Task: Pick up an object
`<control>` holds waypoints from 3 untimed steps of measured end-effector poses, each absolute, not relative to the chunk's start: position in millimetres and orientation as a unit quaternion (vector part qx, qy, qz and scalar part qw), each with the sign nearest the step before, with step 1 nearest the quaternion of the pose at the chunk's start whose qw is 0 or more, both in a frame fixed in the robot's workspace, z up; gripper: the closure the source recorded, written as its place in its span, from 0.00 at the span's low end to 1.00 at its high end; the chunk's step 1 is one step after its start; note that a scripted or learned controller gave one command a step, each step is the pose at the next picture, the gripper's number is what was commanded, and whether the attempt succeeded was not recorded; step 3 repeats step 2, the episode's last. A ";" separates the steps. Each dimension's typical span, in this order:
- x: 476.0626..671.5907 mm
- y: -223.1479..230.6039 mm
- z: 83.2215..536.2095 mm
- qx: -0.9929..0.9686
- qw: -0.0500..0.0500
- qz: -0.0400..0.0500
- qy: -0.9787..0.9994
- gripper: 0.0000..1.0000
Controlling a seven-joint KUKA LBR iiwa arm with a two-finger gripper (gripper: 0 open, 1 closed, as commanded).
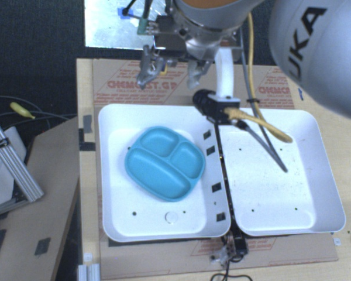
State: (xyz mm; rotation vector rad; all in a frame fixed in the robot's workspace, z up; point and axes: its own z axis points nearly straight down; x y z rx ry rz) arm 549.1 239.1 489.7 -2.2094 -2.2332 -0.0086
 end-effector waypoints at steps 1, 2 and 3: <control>549.6 234.9 500.8 -0.704 -0.001 -0.003 -0.710 1.00; 487.3 234.6 504.0 -0.705 0.001 -0.001 -0.710 1.00; 487.3 234.6 504.0 -0.705 0.001 -0.001 -0.710 1.00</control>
